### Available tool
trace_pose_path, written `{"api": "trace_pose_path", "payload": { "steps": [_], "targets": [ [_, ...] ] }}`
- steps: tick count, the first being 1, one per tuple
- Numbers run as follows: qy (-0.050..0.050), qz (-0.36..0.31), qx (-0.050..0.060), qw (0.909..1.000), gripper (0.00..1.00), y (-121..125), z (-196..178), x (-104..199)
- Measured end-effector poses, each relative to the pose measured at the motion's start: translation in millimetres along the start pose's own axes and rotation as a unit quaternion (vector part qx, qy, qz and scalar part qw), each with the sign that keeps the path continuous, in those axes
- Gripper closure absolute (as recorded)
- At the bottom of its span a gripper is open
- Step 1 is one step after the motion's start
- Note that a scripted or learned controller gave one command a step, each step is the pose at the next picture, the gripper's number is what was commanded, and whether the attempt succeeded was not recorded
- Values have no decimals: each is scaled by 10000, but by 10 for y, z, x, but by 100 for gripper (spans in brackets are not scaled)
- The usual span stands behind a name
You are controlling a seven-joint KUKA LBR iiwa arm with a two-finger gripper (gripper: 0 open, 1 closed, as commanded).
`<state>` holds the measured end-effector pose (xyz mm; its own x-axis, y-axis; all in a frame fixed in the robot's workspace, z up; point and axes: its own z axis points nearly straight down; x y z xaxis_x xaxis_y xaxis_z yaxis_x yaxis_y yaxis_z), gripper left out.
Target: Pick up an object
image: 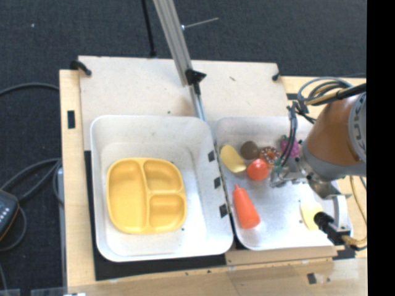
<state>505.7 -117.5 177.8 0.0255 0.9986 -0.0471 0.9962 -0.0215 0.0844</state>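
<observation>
The right bin [271, 236] holds several objects. A pale yellow banana-shaped piece [232, 158] lies at its left side, with a brown ball [249, 148] just behind it. A red-orange ball [258, 169] sits near the middle. An orange-red bottle-like piece [245, 208] lies at the front left. A purple-pink item [290, 147] is partly hidden by the arm. My gripper [279, 177] hangs low over the bin's middle, right beside the red-orange ball. Nothing shows as held in it.
The left bin [102, 134] carries a yellow divided plate [147, 195]. A pale yellow object [308, 214] lies at the right bin's front right, beside black arm hardware [327, 222]. A slanted metal pole [176, 36] rises behind the bins. Cables loop at the right.
</observation>
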Motion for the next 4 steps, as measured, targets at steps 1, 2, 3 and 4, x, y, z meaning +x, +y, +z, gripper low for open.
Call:
{"api": "trace_pose_path", "payload": {
  "steps": [1, 2, 3, 4],
  "targets": [
    [-25, -17, -51, 10000, 100, 29, -103, -21],
    [231, -134, 392, 9989, 100, 189, -619, -184],
    [221, -160, 396, 9988, 100, 197, -706, -196],
    [209, -192, 390, 9988, 100, 212, -810, -214]
  ]
}}
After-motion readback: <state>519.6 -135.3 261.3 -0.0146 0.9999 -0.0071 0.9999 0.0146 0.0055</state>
